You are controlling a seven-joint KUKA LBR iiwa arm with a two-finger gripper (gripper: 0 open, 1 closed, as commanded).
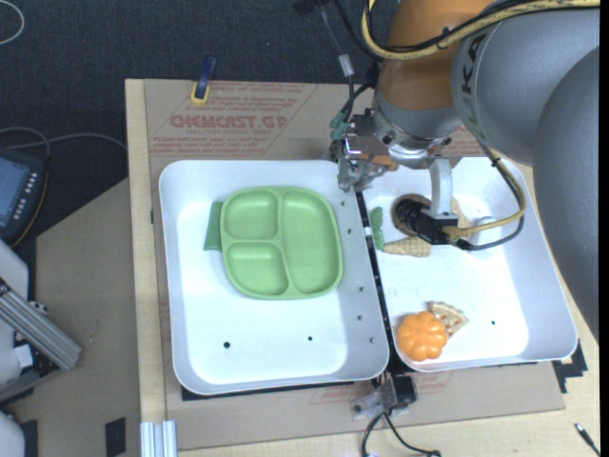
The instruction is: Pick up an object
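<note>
- The grey arm comes in from the upper right of the frame, with its orange band near the top centre.
- The gripper sits at the upper end of the divide between the two bins, just above centre. It is seen from above and partly hidden by the wrist, so I cannot tell whether it is spread or closed, and nothing can be seen held in it.
- The left bin holds a light green divided plate with three compartments, lying flat in the bin's upper middle.
- A darker green flat piece sticks out from under the plate's left edge.
- The right bin holds the small things that could be picked.
- A small green pod-shaped toy lies along the bin's left wall, just below the gripper.
- A pale toy corn cob lies just right of the pod, near it, at the centre right of the frame.
- An orange toy pumpkin sits in the lower left corner of the right bin, well apart from the gripper.
- A tan, cracker-like piece touches the pumpkin's upper right side.
- Both bins rest on a brown cardboard sheet printed with red lettering, and a blue and yellow clamp sits at its top edge.
</note>
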